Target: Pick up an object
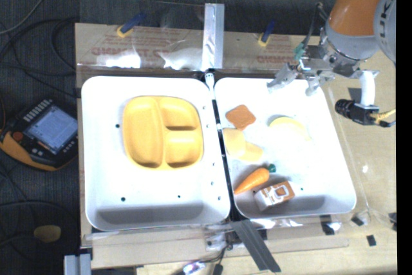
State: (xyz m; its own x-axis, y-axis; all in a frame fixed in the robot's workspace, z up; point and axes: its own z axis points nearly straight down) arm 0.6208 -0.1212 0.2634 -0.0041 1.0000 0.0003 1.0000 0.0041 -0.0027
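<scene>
My gripper (297, 82) hangs over the back edge of the right bin (335, 158), its two grey fingers spread open with nothing between them. Below it in that bin lie an orange square piece (241, 116), a pale round slice (288, 125) and a pale yellow lump (242, 145). Nearer the front are an orange carrot (252, 180) with a green tip and a small orange-and-white box (275, 194). All of them sit apart from the gripper.
A yellow divided plate (163, 132) lies in the left bin (103, 158). A metal post (213, 35) stands behind the wall between the bins. A handheld controller (40, 133) rests on the floor at left.
</scene>
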